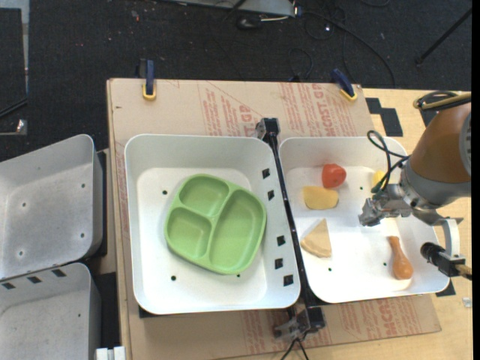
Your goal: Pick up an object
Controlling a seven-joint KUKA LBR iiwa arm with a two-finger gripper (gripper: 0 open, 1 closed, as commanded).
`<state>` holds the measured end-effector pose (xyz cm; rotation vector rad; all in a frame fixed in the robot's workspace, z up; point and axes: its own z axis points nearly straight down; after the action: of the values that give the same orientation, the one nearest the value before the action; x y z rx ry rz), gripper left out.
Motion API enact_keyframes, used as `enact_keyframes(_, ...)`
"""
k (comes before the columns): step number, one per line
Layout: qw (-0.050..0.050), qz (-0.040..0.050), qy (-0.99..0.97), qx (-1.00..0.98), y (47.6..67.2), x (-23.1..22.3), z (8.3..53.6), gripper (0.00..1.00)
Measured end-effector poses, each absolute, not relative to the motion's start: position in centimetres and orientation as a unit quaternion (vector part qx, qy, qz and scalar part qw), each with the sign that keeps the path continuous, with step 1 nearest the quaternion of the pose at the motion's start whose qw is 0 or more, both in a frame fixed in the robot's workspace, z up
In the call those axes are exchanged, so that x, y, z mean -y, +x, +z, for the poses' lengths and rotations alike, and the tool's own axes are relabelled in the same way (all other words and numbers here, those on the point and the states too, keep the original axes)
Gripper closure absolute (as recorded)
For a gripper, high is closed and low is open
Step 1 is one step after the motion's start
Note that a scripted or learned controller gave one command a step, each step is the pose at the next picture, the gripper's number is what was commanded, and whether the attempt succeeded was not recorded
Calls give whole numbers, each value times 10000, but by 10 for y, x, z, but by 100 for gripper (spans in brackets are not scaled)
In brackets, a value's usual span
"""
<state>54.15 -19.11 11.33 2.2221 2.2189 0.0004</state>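
From my remote seat, nearest the camera I see the front rims of the two shallow white bins, the left white bin [146, 276] and the right white bin [352, 287], side by side on the brown cardboard-covered tabletop [225, 103]. In the right bin's near corner lies an orange-brown drumstick-shaped toy [399, 257], its thin end pointing away from me. To its left, close to the divider, rests a pale tan wedge-shaped piece [318, 240]. The left bin holds a light green plastic plate with three compartments [216, 222], lying flat and turned at an angle.

Further back in the right bin, the hand [373, 213] of the grey arm with the orange band [442, 156] sits low over the bin floor, just beyond the drumstick and apart from it. I cannot tell how its grip stands, and I see nothing in it. To its left lies a yellow rounded block [321, 197], and just behind that a small red round object [334, 175]. At the far tabletop edge are two blue-and-yellow clamps [149, 79].
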Motion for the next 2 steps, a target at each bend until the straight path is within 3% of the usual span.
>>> enact_keyframes(1,28,10,7067,-7075,548,200,169,100)
enact_keyframes(2,22,8,7065,-7077,541,202,229,100)
